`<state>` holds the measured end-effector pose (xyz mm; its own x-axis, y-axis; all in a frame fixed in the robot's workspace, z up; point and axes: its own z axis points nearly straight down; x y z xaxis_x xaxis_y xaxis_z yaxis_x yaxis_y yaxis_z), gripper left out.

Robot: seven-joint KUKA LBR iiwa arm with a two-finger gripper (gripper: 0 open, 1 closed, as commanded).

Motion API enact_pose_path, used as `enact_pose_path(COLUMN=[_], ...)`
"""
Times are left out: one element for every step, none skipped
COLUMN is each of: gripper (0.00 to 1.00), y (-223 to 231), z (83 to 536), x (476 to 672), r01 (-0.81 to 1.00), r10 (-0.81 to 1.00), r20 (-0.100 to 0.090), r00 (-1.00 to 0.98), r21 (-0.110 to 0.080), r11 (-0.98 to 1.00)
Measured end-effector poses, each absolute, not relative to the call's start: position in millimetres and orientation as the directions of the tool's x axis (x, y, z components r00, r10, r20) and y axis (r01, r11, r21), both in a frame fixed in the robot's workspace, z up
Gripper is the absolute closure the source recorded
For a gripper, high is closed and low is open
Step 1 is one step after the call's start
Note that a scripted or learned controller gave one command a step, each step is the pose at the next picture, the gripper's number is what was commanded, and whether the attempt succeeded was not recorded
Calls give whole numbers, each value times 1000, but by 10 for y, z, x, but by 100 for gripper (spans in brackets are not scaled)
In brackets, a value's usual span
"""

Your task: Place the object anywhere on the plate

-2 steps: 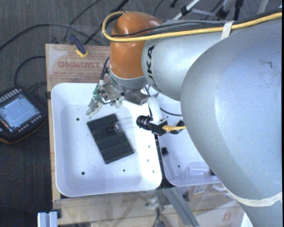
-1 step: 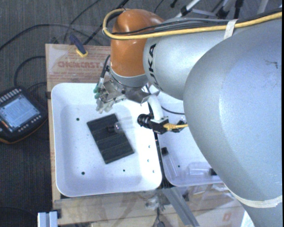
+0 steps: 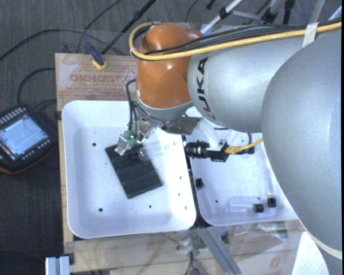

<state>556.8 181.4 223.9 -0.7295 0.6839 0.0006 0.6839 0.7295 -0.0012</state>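
A dark ribbed rectangular plate (image 3: 136, 173) lies slanted in the middle of the left white bin (image 3: 86, 205). My gripper (image 3: 128, 144) hangs from the orange wrist band (image 3: 163, 65) over the plate's upper left end, close to or touching its surface. A small pale green and white piece (image 3: 126, 137) shows at the gripper's tip. I cannot tell whether it is the object or part of the gripper. A small dark lump (image 3: 134, 154) sits on the plate just beside the tip, too small to identify.
The right bin (image 3: 218, 211) holds a few small black pieces (image 3: 258, 208) and a clear item (image 3: 239, 204). The big grey arm covers most of it. A black connector with a yellow cable (image 3: 209, 151) hangs over the bins' shared edge. A teach pendant (image 3: 20, 136) lies left of the bench.
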Motion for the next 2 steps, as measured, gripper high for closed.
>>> enact_pose_path(gripper=[100, 0], y=[1962, 1963], z=[2198, 2198], x=[4887, 4886], r01=[526, 526], r10=[526, 526], r20=[1, 2], r00=[-851, -851], r21=[-1, -1], r11=[851, 851])
